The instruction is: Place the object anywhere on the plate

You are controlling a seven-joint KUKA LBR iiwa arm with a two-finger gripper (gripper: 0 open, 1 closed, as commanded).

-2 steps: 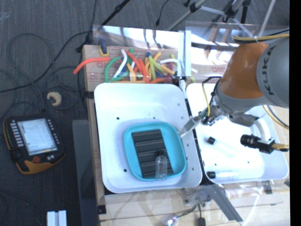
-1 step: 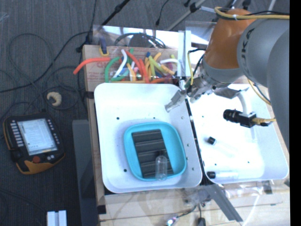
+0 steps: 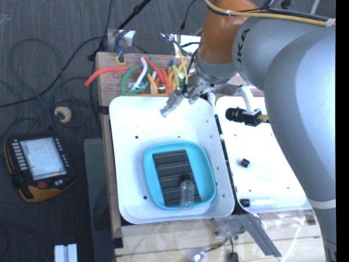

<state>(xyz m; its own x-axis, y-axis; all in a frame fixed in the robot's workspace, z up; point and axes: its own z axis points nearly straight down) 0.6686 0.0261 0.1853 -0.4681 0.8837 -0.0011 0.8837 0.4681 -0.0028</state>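
Dark carpet surrounds the desk with two white bins. A small clear plastic bottle [image 3: 187, 192] already lies on the light blue square plate [image 3: 151, 168], so placing looks done. Whether the claw [image 3: 173, 103] is spread, I cannot tell.

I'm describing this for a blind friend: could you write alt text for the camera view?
A blue plate in the left white bin holds a dark ridged block and a small clear bottle. The grey robot arm's gripper hangs over the bin's far edge.

Two white bins [image 3: 128, 146], one blue plate [image 3: 150, 162], one grey ridged block [image 3: 170, 171], one clear bottle [image 3: 187, 194].
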